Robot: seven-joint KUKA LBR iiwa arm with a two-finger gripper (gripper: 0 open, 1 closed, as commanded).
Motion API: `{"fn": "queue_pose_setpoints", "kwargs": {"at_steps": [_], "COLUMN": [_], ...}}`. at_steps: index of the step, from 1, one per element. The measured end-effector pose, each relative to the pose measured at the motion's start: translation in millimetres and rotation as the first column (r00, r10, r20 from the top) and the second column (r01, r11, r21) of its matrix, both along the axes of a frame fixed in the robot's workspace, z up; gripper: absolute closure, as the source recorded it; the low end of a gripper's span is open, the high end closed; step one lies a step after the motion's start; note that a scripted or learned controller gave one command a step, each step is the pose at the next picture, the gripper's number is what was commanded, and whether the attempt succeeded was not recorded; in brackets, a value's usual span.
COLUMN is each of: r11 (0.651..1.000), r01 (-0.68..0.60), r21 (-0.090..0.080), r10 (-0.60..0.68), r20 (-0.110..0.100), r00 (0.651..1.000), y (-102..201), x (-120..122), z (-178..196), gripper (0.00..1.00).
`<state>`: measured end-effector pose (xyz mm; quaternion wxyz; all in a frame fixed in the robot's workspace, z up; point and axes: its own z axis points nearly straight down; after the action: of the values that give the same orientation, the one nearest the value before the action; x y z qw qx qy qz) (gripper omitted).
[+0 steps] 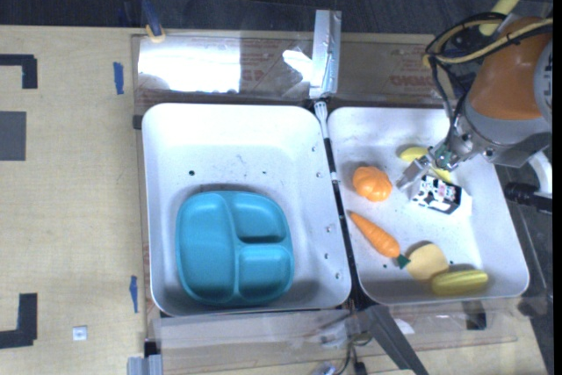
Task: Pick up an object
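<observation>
The gripper (427, 169) is down low in the upper part of the right white bin (493, 233), hanging from the slanted grey arm; whether it is spread or pressed together I cannot tell, and nothing can be seen held in it

Just beside it, on the far side, lies a small yellow curved toy fruit (412, 154), likely the thing being gone for, since the gripper sits nearest to it. Its long axis runs roughly left to right across the bin, the right end hidden under the gripper

Near on the left sits a round orange toy fruit (372, 183), with no clear long axis. Below that an orange toy carrot (376, 234) points its tip up-left and its green end down-right, toward a pale yellow rounded toy (426, 260) and a yellow-green oblong toy (459, 280) by the near wall

The left white bin (228, 145) holds a blue divided plastic tray (234, 245), well apart
</observation>
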<state>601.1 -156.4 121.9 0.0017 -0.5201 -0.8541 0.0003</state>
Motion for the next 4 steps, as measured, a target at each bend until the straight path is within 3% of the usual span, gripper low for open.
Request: {"fn": "queue_pose_setpoints", "kwargs": {"at_steps": [1,2,3,4], "r11": [0.999,0.988,0.999,1.0], "r01": [-0.051,-0.157,0.054,-0.002], "r21": [-0.002,-0.001,0.009,-0.001], "r10": [0.051,0.157,-0.054,0.002], "r20": [0.012,0.002,0.03,0.007], "r00": [0.999,0.988,0.998,1.0], "y": [28,31,-18,-26], "x": [68,-94,-8,68], "z": [55,5,-15,-3], "gripper": [0.0,0.0,0.0,0.0]}}
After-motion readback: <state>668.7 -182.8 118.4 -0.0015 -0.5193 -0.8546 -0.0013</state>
